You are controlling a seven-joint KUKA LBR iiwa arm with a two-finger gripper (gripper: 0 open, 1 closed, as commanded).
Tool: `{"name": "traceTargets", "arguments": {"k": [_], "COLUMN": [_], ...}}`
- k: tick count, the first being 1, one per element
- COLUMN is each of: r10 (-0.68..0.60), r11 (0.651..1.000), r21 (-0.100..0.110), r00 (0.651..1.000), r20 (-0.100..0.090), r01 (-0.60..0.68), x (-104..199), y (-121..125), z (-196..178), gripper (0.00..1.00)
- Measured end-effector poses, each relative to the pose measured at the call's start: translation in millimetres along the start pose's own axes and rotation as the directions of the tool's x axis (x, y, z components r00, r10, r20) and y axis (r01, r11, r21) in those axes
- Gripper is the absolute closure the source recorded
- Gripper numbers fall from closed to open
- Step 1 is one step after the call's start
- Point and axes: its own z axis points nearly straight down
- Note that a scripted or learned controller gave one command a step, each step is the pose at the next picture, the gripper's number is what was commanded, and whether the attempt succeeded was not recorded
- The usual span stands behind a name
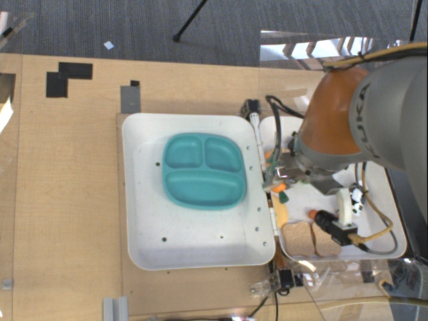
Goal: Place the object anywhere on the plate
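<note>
**Item 1, the object.** I take this to be the small orange-and-green piece (279, 190). That is my judgement, since the task does not name it. It lies at the left edge of the right bin (393, 243), close against the wall next to the left bin (144, 246). It sits just under my jaws.

**Item 2, my jaws.** They are low over that same edge, beneath my wrist. My own arm (374, 112) covers them, so I cannot tell how far open they are or whether they hold anything.

**Item 3, the plate (202, 170).** Teal, with three compartments, it sits in the middle of the left bin with nothing on it. It is well apart from the object.

**Item 4, neighbours.** An orange strip (281, 214) lies just in front of the object. A tan block (304, 241) sits in the right bin's near left corner.

**Item 5, the desk (60, 199).** Pale wood, carrying both bins.

**Item 6, hazards.**
- The object is small and sits tight to the bin wall. One side of my jaws may strike the rim, or they may close on nothing.
- The orange strip is near enough that I could take it by mistake, or nudge it.
- A weak hold could drop the piece at the wall between the bins, before it reaches the plate.
</note>
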Motion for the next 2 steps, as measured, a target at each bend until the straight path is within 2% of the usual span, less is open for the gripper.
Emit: {"name": "traceTargets", "arguments": {"k": [1, 2], "r10": [0.0, 0.0], "r11": [1.0, 1.0], "r21": [0.0, 0.0], "r00": [1.0, 1.0], "r20": [0.0, 0.0], "r01": [0.0, 0.0], "x": [-0.1, -0.1], "y": [0.0, 0.0], "z": [0.0, 0.0], "gripper": [0.0, 0.0]}}
